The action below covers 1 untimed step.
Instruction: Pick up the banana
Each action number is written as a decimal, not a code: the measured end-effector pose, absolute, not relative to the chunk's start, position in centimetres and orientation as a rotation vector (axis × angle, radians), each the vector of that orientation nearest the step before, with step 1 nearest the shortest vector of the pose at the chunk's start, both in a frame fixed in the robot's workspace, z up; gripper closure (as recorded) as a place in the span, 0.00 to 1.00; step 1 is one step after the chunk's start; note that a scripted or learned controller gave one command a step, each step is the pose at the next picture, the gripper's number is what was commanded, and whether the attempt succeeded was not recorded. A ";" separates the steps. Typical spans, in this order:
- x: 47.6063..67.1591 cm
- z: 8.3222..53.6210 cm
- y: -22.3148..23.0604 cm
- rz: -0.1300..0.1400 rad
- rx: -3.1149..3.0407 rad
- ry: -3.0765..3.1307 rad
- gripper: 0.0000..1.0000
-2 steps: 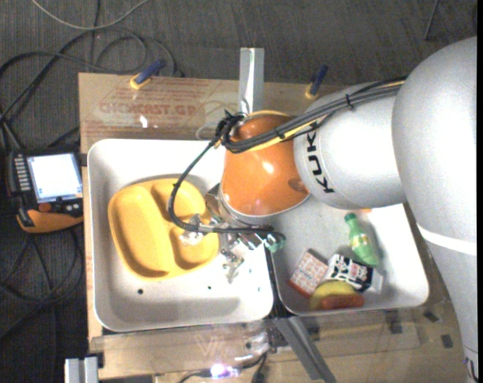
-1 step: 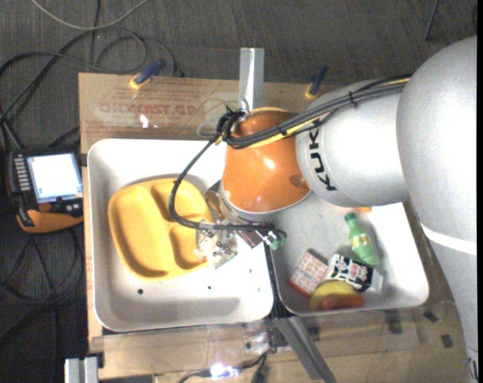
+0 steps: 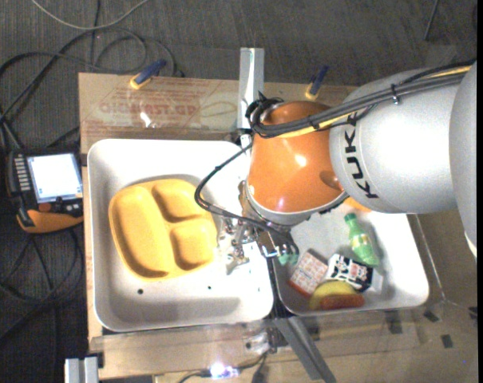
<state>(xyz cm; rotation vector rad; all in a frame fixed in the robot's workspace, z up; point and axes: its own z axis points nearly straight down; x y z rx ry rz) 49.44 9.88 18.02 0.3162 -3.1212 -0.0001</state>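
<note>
Banana (image 3: 337,299) lies at the near edge of the right white bin (image 3: 409,282), its yellow body edged with a reddish patch, touching a small black-and-white carton (image 3: 351,271) just behind it. Beside these, a red-and-white patterned packet (image 3: 306,270) sits toward the bin's left side, and a green bottle (image 3: 361,239) rests tilted farther back. Left white bin (image 3: 105,294) holds a yellow compartment tray (image 3: 161,226) with three recesses, placed toward its centre-left. Grey arm (image 3: 409,146) with its orange band (image 3: 289,162) enters from the right and hangs over the divide between the two bins, covering the rear of the right bin. Gripper (image 3: 239,247) appears below the orange band, above the right margin of the left bin, just beside the tray's edge and well apart from the banana; whether it is apart or together cannot be told. Dark cables (image 3: 217,182) loop from the wrist. Both bins rest on the desk (image 3: 161,106); a handheld pendant with a lit screen (image 3: 49,180) lies on the floor to the left.
</note>
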 end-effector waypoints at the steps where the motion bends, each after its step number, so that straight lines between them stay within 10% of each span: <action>1: 49.4 18.0 9.9 0.000 0.316 -3.121 0.00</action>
